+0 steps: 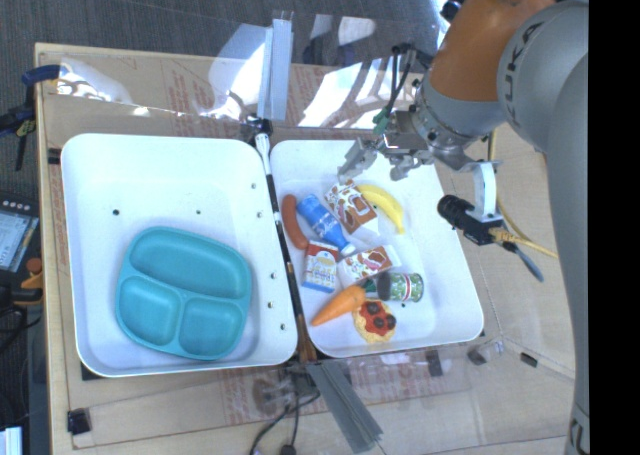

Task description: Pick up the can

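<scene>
Fingers look spread and empty, gripper [378,157] hanging over the right bin's [455,273] far edge. Can [402,287] lies on its side toward the near end, axis running left-right, beside the carrot [338,305].

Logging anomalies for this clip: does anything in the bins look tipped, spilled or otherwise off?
Mild oddities only. The can lies on its side in the right bin, wedged against the carrot and pizza slice. The items there are heaped together. The teal tray sits flat in the left bin. No spill shows.
</scene>
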You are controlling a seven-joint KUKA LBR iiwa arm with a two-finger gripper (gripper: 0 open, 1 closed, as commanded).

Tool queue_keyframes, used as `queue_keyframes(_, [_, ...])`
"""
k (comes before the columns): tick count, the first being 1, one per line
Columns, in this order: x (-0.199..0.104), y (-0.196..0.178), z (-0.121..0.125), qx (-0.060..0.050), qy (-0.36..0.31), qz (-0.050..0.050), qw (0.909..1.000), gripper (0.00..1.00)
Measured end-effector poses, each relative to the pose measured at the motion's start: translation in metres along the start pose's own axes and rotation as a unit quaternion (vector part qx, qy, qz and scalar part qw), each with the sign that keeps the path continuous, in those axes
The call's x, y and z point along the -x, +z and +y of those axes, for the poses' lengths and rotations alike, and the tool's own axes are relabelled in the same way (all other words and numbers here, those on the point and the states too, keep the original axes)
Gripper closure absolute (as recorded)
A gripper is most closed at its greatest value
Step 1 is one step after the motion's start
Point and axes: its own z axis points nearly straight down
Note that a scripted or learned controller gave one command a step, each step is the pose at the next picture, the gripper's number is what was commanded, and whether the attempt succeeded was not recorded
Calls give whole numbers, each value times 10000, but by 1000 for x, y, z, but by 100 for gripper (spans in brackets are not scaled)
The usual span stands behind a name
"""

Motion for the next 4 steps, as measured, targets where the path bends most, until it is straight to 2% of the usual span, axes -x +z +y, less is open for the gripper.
queue_keyframes(1, [26,136,-47,21,203,-11,9998,0])
queue_keyframes(2, [13,150,-96,246,338,-76,9991,0])
queue_keyframes(3, [-20,161,-119,91,-1210,-61,9926,0])
queue_keyframes(4, [28,166,-55,10,-951,-2,9955,0])
